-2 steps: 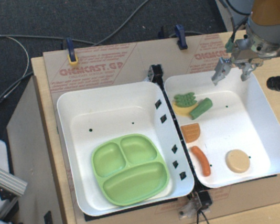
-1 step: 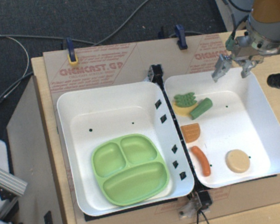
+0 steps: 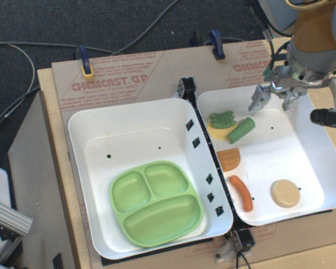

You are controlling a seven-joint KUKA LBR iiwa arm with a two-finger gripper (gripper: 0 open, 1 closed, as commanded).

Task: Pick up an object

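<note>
1. Claw (image 3: 274,96) poised over the far rim of the right bin (image 3: 324,155); fingers spread apart, nothing between them; reaching in beneath the grey arm with its orange band (image 3: 319,9).
2. Just below and left of the claw, nearest candidate: green cucumber-like piece (image 3: 241,129), lying slantwise on the bin floor; judged a light, stiff plastic toy, smooth and rounded, so apt to roll or squirt out; best taken across its narrow middle, fingers square to its long axis.
3. Further left of that, touching it: leafy green piece (image 3: 221,118) atop a yellow piece (image 3: 219,132), crowded against the dividing wall; awkward for a clean pinch, little room on the wall side.
4. Lower and left of the claw: orange slab (image 3: 229,159) and red sausage-shaped piece (image 3: 242,192), both hugging the left wall; sausage likely slippery, again best gripped across the width.
5. Well below the claw: tan round disc (image 3: 286,193), alone in open floor; flat and low, hard to get fingers under, though free on all sides.
6. Far left of the claw, in the left bin (image 3: 92,175): green compartment tray (image 3: 157,201); wide, thin-rimmed, graspable only at an edge.
7. Both bins resting on a cardboard sheet (image 3: 144,70) clamped to the table.
</note>
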